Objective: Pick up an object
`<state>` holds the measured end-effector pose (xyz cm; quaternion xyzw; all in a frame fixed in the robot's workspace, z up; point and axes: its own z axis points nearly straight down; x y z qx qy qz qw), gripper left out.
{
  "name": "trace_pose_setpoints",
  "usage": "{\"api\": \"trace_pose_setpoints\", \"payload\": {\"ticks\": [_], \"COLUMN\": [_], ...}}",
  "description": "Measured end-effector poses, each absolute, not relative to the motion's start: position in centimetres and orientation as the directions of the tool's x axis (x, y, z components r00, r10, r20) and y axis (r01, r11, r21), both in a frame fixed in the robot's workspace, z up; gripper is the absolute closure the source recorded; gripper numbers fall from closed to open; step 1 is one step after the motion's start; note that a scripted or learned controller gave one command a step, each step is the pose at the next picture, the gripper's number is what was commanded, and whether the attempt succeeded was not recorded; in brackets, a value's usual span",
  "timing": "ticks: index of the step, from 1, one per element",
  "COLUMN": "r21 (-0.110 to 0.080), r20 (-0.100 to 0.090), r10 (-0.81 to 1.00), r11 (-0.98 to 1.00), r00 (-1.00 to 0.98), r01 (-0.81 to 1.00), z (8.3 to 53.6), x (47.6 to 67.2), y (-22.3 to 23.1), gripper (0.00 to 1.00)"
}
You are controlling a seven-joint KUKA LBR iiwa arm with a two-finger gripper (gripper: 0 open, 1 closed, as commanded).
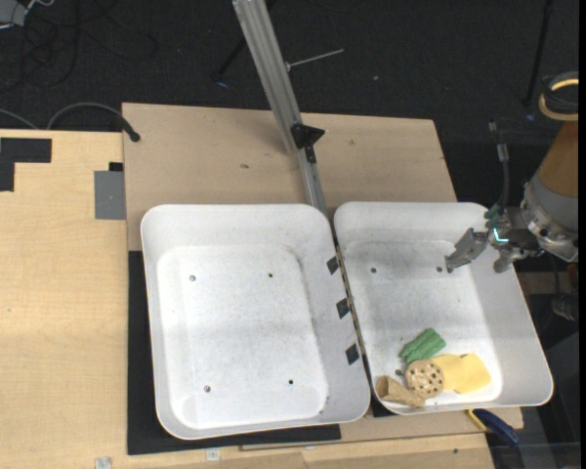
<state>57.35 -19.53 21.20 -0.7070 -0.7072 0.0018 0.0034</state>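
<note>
Several small objects lie in the near corner of the right bin (439, 291): a green piece (424, 345), a round tan cookie-like piece (423, 376), a yellow piece (465, 372) and a tan wedge (401, 392). My gripper (482, 251) hangs over the bin's far right edge, well away from those objects. Its fingers stand open, with nothing between them.
The left bin (239, 316) sits beside the right one, joined by black clips (342, 307). A slanted metal rail (278, 91) rises behind the bins. Wooden bench surface lies to the left and behind.
</note>
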Motion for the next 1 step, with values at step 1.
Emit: {"api": "trace_pose_setpoints", "payload": {"ticks": [1], "r21": [-0.003], "r20": [0.001], "r10": [1.0], "r11": [0.001], "r00": [-0.001], "r01": [1.0], "z": [21.43], "x": [57.45], "y": [-19.55], "gripper": [0.0]}}
